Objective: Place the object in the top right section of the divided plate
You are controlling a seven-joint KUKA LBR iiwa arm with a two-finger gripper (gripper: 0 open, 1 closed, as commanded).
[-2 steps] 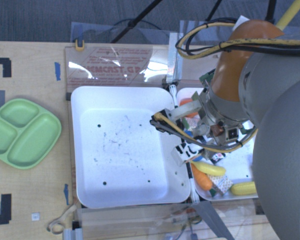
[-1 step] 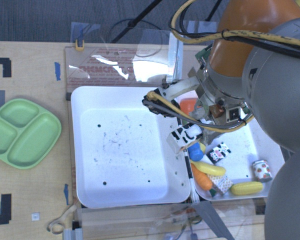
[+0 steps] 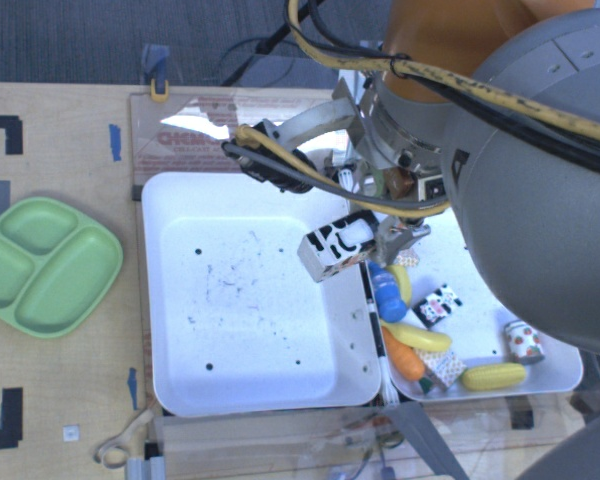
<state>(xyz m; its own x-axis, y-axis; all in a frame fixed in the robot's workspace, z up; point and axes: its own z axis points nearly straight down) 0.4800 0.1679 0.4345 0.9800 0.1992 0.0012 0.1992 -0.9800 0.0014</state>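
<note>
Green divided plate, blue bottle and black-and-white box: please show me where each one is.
Green divided plate [image 3: 48, 265]: camera view, on its large lower section.
Blue bottle [image 3: 387, 295]: camera view, on its body.
Black-and-white box [image 3: 337, 244]: camera view, on its printed side.

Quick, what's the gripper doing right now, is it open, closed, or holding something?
Gripper: cannot be told; it sits above the divider between the two white bins, beside a black-and-white box.
</note>
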